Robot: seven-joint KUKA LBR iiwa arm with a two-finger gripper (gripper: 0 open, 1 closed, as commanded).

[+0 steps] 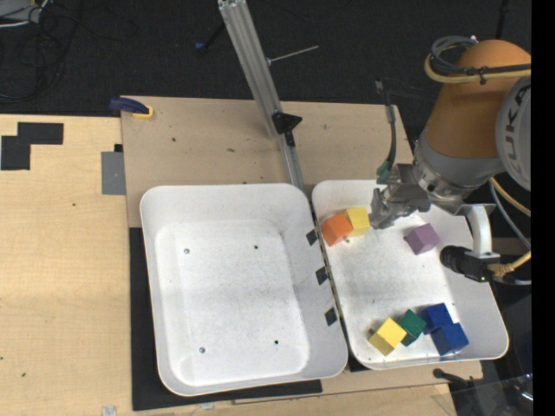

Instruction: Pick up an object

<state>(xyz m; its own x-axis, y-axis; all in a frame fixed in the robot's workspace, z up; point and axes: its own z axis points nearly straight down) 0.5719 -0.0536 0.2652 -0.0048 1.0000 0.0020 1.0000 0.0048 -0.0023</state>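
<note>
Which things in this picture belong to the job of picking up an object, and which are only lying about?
Belong to the job:
- hand of the arm
- orange cube and yellow cube next to it
- purple cube
- corner group: yellow cube, green cube, blue cubes
- right white bin

Only lying about:
- left white bin
- slanted metal rail
- blue and yellow clamp

A slanted aluminium rail (257, 76) rises behind the bins, with a blue-handled clamp (130, 106) at the bench's far-left corner.
</note>
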